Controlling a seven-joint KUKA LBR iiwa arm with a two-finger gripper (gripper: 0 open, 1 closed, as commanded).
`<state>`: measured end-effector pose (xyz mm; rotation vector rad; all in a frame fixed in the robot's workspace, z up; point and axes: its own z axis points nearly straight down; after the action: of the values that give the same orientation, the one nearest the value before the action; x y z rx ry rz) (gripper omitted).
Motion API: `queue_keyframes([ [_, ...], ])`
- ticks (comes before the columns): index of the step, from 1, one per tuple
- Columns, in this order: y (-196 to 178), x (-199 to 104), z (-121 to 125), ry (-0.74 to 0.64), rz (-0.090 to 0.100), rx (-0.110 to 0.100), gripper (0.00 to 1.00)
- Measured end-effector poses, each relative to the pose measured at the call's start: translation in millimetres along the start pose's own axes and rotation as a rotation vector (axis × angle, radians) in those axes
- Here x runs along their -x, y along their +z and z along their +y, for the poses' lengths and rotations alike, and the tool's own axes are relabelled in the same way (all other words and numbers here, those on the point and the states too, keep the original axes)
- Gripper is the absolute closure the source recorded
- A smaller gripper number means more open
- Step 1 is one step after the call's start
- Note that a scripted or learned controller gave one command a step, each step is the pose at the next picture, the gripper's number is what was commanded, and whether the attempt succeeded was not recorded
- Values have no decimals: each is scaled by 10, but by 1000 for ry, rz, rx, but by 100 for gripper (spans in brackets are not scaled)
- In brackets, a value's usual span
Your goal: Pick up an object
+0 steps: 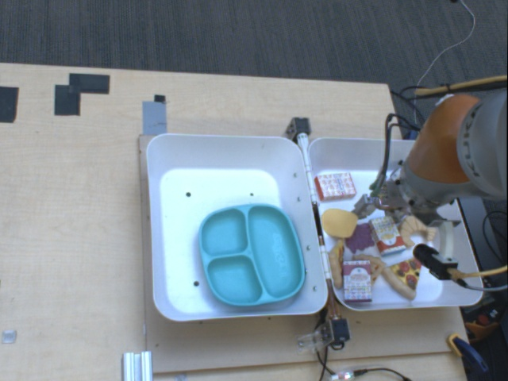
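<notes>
The right bin (349, 161) holds several toy food items: a red and white box (335, 186), a yellow round piece (339, 222), a purple piece (361, 236), a small pink carton (357, 280), a pizza slice (405, 276) and a white and red packet (386, 234). My gripper (384, 205) hangs low over the middle of this bin, just above the packet and to the right of the yellow piece. The grey wrist and orange band (436, 145) cover the bin's right side. Nothing is seen lifted off the bin floor.
The left bin (178, 173) carries a blue three-part plate (252, 254) toward its front right. A metal divider (311, 197) runs between the bins. Cables (444, 272) trail across the right bin's front corner. Black marks (79, 92) sit on the bench at far left.
</notes>
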<state>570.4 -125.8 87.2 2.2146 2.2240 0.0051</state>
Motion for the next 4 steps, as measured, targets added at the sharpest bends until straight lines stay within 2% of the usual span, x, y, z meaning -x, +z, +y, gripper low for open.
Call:
queue_keyframes([
  [1,-93,5,13,0,-1,1,100],
  [2,-92,4,11,-1,-1,0,0],
  [3,5,-318,-750,4,-3,8,0],
  [4,-86,-311,-729,3,-5,11,100],
])
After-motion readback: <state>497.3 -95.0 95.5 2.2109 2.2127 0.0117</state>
